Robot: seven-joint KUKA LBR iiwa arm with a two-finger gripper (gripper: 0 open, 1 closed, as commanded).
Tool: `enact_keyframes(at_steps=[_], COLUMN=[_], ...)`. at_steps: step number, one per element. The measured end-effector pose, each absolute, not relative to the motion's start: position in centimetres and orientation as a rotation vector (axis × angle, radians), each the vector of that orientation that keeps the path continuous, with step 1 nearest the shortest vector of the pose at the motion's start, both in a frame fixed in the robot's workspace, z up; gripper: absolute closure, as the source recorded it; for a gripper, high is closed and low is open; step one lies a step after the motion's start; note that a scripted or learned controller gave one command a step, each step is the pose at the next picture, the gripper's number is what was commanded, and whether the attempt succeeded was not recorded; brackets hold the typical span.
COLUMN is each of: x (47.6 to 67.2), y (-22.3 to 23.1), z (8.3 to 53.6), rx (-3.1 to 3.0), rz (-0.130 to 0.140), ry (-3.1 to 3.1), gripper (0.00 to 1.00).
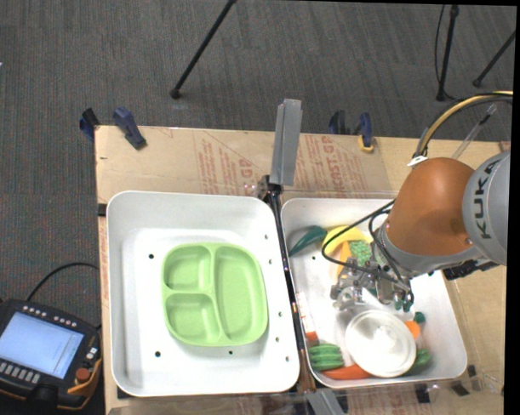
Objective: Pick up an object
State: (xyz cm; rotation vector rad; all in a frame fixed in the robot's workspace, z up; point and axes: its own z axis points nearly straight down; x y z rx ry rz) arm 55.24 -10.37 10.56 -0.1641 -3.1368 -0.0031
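My gripper [369,290] hangs low inside the right bin [456,337], under the orange wrist band. It hovers just above a white bowl [380,342] near the bin's front. Around it lie a yellow item [342,241], a dark green vegetable [307,237], a green pod [325,356] and an orange carrot [350,372]. A small green and orange piece [418,323] sits to the right of the bowl. The arm hides the bin's back right part.
The left bin [130,266] holds a light green divided plate [215,294]. A metal post [286,148] stands at the back between the bins. Blue clamps [128,126] grip the cardboard's far edge. A teach pendant [40,352] lies at the lower left.
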Motion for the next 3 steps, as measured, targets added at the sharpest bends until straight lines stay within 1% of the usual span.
enact_keyframes(at_steps=[1,2,3], x=[55.2,58.4,59.5], y=[-10.3,-8.8,-8.2], z=[10.5,8.7,8.8], rx=[-0.164,-0.349,-0.456], rz=[-0.003,-0.003,-0.002], ry=[-3.136,-3.122,-3.111], gripper=[0.0,0.0,0.0])
